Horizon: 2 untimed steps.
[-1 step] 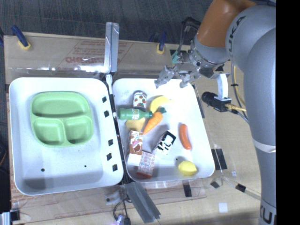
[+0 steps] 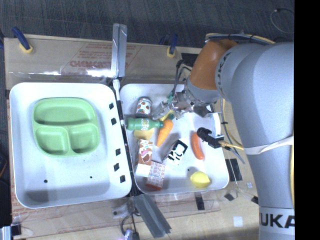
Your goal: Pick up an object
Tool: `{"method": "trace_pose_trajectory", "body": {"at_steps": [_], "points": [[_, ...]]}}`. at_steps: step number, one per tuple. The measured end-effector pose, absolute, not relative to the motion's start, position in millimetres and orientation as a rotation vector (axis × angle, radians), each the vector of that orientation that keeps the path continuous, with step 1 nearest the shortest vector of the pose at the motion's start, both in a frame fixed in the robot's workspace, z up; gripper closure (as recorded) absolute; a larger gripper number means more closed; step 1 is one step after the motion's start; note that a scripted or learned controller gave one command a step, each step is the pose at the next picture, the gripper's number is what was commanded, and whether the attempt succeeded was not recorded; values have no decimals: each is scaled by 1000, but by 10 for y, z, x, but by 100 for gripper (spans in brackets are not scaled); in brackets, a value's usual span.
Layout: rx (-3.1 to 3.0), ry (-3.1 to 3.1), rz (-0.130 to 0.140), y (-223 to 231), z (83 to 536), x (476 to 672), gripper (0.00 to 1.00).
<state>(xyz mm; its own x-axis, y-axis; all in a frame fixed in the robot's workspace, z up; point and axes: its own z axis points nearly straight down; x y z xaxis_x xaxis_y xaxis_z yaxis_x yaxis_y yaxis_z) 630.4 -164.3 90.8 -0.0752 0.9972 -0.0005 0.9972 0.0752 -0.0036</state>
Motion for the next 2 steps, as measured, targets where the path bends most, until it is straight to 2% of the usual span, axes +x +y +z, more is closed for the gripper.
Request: {"method": "trace_pose_trajectory", "body": {"at_steps": [1,2], "points": [[-2129,-2302,10,-1642,990,6297,100],[-2145,-2292,3,-920,2127,6262,100]]}}
